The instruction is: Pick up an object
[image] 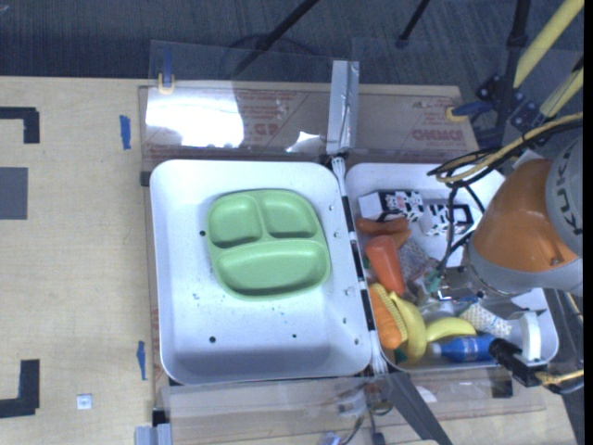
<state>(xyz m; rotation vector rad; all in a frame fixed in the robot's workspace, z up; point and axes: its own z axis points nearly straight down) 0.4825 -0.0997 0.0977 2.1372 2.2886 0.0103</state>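
Reaching stage: grey arm with orange band (523,221) lowered over right white bin (547,336), above yellow plastic banana (435,330). Hand's state: cannot tell. Next: a sure close on one object.

Both bins are white, the left bin (176,276) with a few small dark specks on its floor. The divided plate (267,241) in it is a soft light green. Over in the right bin (547,336) there's a yellow banana (435,330), an orange carrot-looking thing (384,262), a blue bottle (460,348) and a black-and-white patterned item (419,209). The arm (528,221) has a bright orange band on grey. The bench (74,276) is pale wood with black corner marks and bits of blue tape.
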